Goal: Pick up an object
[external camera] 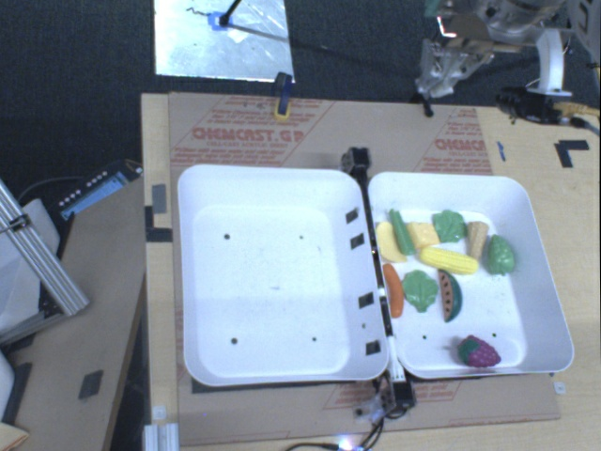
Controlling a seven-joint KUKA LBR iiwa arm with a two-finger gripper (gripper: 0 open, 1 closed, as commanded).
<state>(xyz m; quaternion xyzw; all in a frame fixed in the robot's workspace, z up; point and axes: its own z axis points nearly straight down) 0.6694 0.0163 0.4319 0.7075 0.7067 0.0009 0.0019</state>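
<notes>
- My gripper hung high at the top right of the view, over the dark floor just past the bench's far edge, well apart from both bins.
- Couldn't tell whether it was released or clenched; too blurred and small. Nothing visibly held.
- Right bin held all the toy food, approx. in its left and middle parts.
- Corn cob lay near the middle, yellow, slightly tilted.
- Carrot lay along the left wall, orange, pointing front-to-back.
- Green leafy piece sat just beside the carrot, touching a melon slice on its right.
- Another green leafy piece, lettuce, sat toward the far side, w/ a pale cone-like item next to it.
- Green pepper sat right of the corn, near it.
- Bean pod lay over a yellow piece by the left wall.
- Purple grapes sat alone near the front edge, apart from the rest.
- Left bin sat beside the right one, touching along the middle.
</notes>
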